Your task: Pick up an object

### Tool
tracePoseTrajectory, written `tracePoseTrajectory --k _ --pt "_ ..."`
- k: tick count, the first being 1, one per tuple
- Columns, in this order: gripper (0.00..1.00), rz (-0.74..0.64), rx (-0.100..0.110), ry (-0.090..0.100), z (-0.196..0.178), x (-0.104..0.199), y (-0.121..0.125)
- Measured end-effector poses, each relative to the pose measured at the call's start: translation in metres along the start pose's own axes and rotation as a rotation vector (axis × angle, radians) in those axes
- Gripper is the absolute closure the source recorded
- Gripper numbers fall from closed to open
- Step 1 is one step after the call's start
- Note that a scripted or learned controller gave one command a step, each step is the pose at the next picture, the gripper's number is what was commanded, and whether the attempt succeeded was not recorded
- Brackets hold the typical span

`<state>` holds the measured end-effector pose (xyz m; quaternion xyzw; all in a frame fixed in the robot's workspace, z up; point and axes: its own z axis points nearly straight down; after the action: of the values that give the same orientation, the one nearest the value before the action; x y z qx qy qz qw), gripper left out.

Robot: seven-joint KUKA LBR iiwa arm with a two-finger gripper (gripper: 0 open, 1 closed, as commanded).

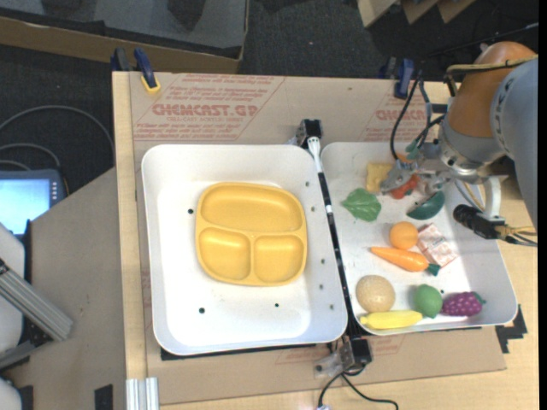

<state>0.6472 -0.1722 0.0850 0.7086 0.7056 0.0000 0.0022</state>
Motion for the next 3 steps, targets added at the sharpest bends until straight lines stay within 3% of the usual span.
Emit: tracePoseTrajectory --k 1,2,3 --pt "0.00 -0.008 0.033 0.034 0.003 -0.029 0.013" --pt "1.00 -0.008 0.026 0.021 -0.008 -0.033 0.013" --pt "1.00 -0.007 0.006 0.005 0.000 0.022 -0.032"
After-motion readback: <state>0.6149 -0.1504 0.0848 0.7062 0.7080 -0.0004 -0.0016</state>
